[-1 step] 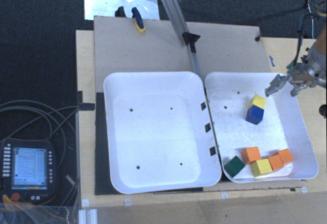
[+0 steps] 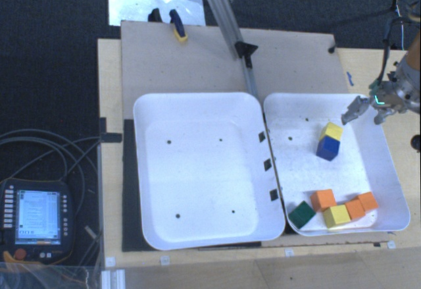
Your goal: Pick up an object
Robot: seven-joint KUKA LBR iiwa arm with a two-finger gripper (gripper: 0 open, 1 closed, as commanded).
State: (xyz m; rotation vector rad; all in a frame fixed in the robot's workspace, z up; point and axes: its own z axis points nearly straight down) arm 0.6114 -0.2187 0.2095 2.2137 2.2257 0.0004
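Note:
The right bin (image 2: 388,169) holds several small blocks. A yellow block (image 2: 332,131) rests against a blue block (image 2: 327,148) near the bin's middle. Along the near edge lie a green block (image 2: 302,214), an orange block (image 2: 322,199), a second yellow block (image 2: 337,216) and two more orange blocks (image 2: 356,209) (image 2: 368,201). My gripper (image 2: 365,114) hangs over the bin's far right corner, up and to the right of the yellow-and-blue pair. Its fingers (image 2: 351,112) are spread open and nothing is between them.
The left bin (image 2: 151,116) sits beside the right one, joined by black clips at the shared edge. A metal pole (image 2: 223,11) slants across the back of the bench. A teach pendant (image 2: 36,218) with cables lies at the left.

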